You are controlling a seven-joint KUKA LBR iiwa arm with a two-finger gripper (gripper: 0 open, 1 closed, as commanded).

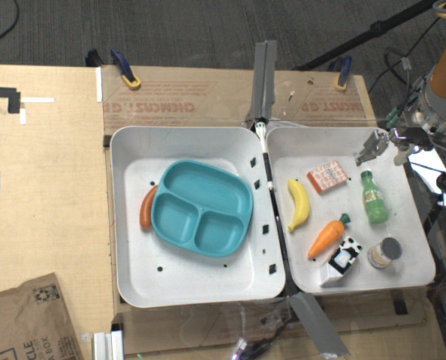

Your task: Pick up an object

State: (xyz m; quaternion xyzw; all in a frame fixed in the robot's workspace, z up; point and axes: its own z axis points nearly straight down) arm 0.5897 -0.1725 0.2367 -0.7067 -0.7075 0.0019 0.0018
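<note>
My gripper (386, 150) hangs over the far right corner of the right bin (403, 276), open with nothing between its fingers. Just below it stands a green bottle (373, 197). A red-and-white box (326, 176) lies to the gripper's left. Farther left in the same bin is a yellow banana (299, 203). An orange carrot (326, 237) lies near the middle, with a black-and-white carton (345, 257) and a small grey can (384, 252) along the near side.
The left bin (133, 276) holds a teal divided plate (202, 208), with an orange sausage (146, 207) tucked against its left rim. A raised divider (266, 186) separates the two bins. Clamps and cables sit beyond the bins' far edge.
</note>
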